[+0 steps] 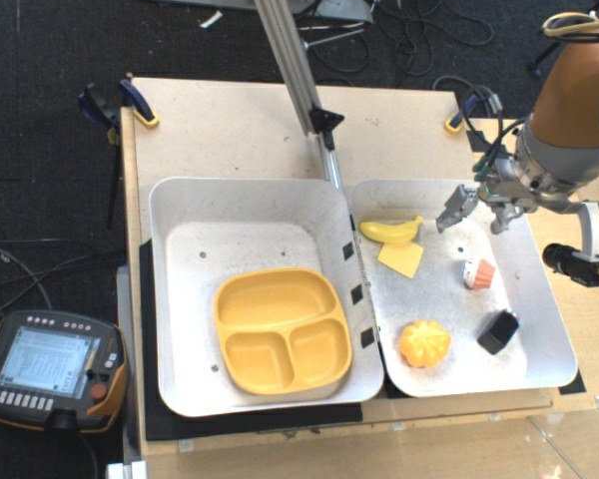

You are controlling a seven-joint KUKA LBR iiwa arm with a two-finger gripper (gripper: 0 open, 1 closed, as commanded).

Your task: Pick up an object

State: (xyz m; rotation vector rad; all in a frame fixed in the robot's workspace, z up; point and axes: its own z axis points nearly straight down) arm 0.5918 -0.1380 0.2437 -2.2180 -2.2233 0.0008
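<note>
The right bin (539, 367) holds a yellow banana (390, 231), a yellow cheese wedge (401, 259), a small orange-and-white piece (478, 274), a black block (497, 331) and an orange pumpkin-like fruit (424, 343). My gripper (478, 212) hangs over the upper right part of this bin, open, with nothing between its fingers. It is above and slightly right of the orange-and-white piece, and well right of the banana.
The left bin (180, 218) holds a yellow divided plate (282, 328). A slanted metal pole (292, 53) crosses above the bins' shared edge. Clamps sit at the bench's back corners (130, 103). A teach pendant (45, 367) lies off the bench at the lower left.
</note>
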